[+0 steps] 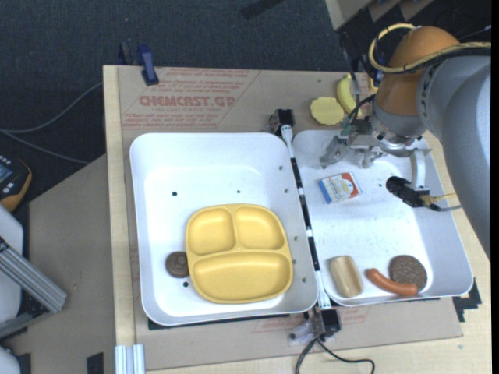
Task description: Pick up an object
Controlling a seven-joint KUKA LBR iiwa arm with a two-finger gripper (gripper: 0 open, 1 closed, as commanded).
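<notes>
Nearest the camera, along the front wall of the right bin (444, 244), three items lie in a row: a tan bread roll (345, 276), an orange-red sausage (391, 283) and a brown round patty (408, 270). Roll and sausage are just beside each other; the sausage touches or overlaps the lower edge of the patty. The sausage's long axis runs left to right along the front wall, slightly tilted; the roll's long axis runs front to back.

Further back in the same bin lies a small white carton with red and blue print (338, 187), flat, well apart from the front row.

The gripper (352, 151) hangs over the rear part of the right bin, near the back wall. Whether it is spread or closed cannot be told from this view, and no object is seen in it.

Key relation: the carton lies just in front of the gripper and a little to its left in view, making it the nearest candidate. The front-row items are well apart from the gripper, towards the camera.

The left bin (148, 178) bears a yellow divided plate (238, 252) with a brown disc (178, 264) touching its left edge; both lie far from the gripper, across the divider
</notes>
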